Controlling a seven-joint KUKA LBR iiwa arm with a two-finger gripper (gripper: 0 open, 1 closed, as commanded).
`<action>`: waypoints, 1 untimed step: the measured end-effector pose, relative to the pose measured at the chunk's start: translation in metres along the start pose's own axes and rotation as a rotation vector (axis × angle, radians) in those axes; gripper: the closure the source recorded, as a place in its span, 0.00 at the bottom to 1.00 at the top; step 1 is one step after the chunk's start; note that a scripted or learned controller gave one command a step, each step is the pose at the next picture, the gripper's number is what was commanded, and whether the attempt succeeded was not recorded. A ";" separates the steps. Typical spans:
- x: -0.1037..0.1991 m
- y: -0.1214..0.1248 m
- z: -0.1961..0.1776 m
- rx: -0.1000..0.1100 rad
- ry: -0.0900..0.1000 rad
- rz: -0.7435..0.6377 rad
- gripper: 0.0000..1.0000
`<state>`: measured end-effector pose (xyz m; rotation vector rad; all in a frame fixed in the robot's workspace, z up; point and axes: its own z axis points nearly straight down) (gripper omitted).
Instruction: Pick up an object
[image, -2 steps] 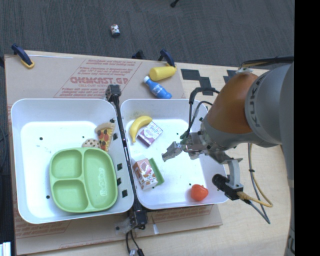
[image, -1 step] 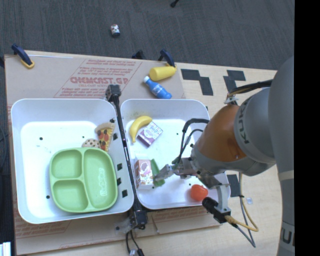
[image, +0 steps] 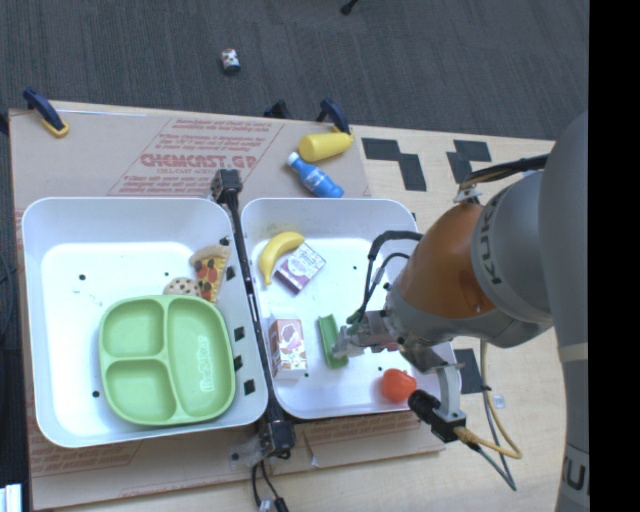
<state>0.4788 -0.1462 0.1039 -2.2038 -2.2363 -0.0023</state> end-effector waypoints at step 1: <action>0.001 0.018 -0.047 0.001 -0.001 0.010 1.00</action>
